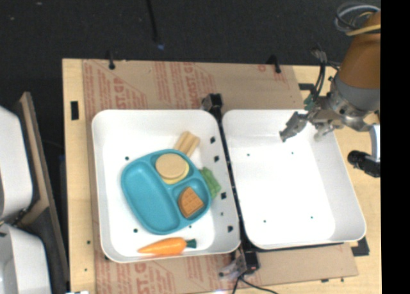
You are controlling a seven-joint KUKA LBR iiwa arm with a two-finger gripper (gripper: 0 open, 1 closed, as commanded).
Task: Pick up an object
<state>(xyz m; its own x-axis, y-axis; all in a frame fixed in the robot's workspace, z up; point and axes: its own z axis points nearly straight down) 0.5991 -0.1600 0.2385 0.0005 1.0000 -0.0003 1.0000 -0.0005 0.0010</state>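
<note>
Beneath both shallow white bins (102,158) we see a pale wooden bench (77,222). Our grey two-finger gripper (305,127) hangs over the right bin's far edge, fingers spread with nothing between them. Well apart, in the left bin, lies a blue divided plastic tray (150,196), an orange toy carrot (163,246) just beside it.

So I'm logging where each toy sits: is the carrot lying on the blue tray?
No, the carrot lies on the left bin's white floor, just beyond the blue tray's near edge.
</note>
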